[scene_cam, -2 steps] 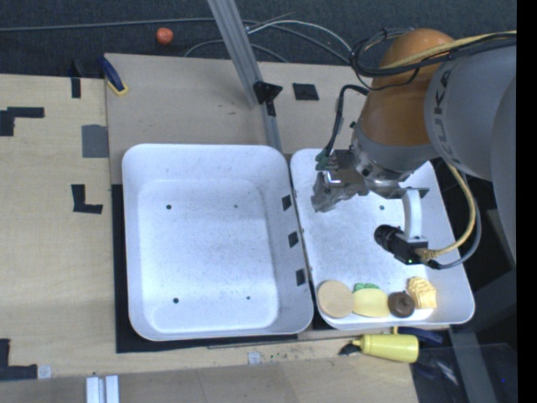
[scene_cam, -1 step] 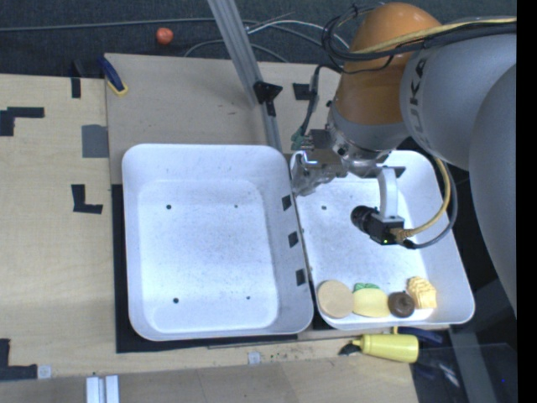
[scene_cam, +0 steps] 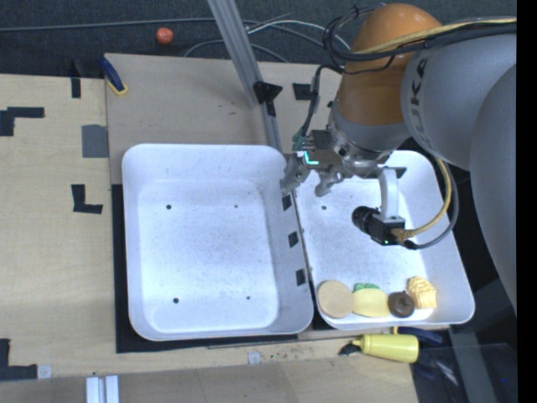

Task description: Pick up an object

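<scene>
Reaching in from the upper right, the arm point(scene_cam: 436, 82) poses its gripper point(scene_cam: 309, 176), fingers parted and holding nothing, above the right bin point(scene_cam: 352, 250) beside the divide; objects point(scene_cam: 375, 299) line its lower edge, with open floor between.

Grey arm point(scene_cam: 470, 82), orange band point(scene_cam: 382, 61), black cables.

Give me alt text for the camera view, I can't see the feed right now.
The grey and orange arm's hand hovers over the seam between the two white bins, at their far end, holding nothing visible. Small items cluster along the right bin's near edge: a tan disc, a pale yellow piece, a dark ring and a yellow block. A yellow tool lies outside it.
</scene>
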`<state>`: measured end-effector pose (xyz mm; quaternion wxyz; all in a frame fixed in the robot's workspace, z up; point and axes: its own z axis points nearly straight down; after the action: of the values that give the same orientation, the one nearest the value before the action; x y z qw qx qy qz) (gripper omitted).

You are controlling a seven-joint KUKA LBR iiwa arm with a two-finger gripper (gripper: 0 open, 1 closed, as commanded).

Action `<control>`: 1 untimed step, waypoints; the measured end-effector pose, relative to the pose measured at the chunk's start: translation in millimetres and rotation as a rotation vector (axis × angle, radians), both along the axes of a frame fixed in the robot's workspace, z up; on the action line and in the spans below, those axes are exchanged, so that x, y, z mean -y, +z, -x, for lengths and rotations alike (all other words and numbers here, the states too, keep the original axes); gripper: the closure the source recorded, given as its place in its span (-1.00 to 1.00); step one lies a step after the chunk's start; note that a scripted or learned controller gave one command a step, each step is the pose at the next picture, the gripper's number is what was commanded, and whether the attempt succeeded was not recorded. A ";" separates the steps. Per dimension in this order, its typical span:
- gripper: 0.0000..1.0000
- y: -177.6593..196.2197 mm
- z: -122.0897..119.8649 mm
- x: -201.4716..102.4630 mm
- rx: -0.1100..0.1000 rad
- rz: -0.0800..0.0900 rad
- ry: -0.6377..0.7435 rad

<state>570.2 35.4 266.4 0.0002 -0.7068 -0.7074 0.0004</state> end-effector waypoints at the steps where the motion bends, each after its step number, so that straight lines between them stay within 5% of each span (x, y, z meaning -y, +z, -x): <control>1: -1.00 -24.5 0.7 74.6 -0.002 0.002 -0.007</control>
<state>569.5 -39.3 241.9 0.0002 -0.7091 -0.7051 0.0016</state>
